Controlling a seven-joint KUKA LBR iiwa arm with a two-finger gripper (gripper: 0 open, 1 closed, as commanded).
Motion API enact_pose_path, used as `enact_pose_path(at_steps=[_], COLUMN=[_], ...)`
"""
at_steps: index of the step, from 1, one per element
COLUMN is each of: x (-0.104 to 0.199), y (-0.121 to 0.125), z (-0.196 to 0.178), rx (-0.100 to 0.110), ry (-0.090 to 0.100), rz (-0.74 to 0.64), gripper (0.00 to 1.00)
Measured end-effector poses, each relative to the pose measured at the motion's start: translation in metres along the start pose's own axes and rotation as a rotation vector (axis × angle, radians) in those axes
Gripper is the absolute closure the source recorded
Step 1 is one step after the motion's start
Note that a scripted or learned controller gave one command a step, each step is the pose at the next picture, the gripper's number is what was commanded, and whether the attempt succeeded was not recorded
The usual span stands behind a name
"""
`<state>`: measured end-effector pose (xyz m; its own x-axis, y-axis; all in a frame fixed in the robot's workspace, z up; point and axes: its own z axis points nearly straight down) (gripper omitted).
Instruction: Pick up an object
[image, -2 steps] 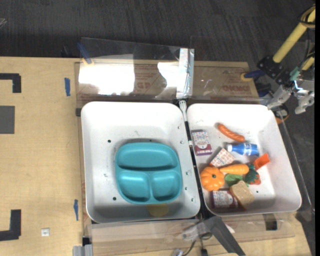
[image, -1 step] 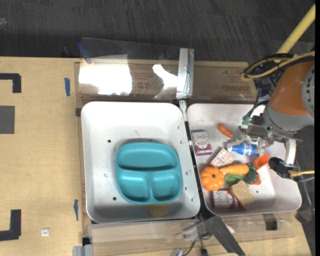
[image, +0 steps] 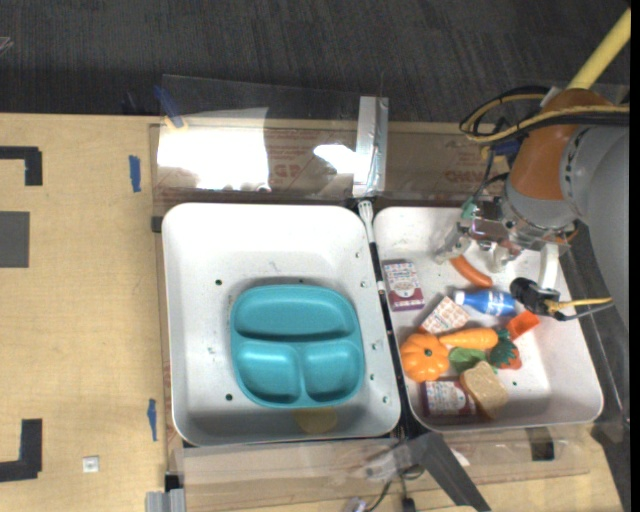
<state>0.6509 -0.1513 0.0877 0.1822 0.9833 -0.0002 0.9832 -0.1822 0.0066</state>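
Right bin (image: 570, 385): jaws (image: 478, 238) above clutter.

- We looked down on a robotics lab bench (image: 70, 300) of bare board.
- Blue tape marks (image: 134, 172), two white bins (image: 190, 235) and loose cables (image: 500, 108) showed it.

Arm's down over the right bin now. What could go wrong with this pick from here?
The gripper sits low over the upper part of the right white bin, beside a small orange carrot-shaped toy; it could nudge the toy instead of gripping it. The blue and white tube lies close below and might get caught too. The crowded pile around the orange toy pumpkin may shift if bumped.
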Motion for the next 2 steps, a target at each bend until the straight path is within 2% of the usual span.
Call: enact_pose_path(at_steps=[1,2], x=[0.001,0.072], y=[0.001,0.005], z=[-0.011,-0.104], rx=[-0.002,-0.006], ry=[-0.001,0.004], rz=[-0.003,-0.069], gripper=[1.0,1.0])
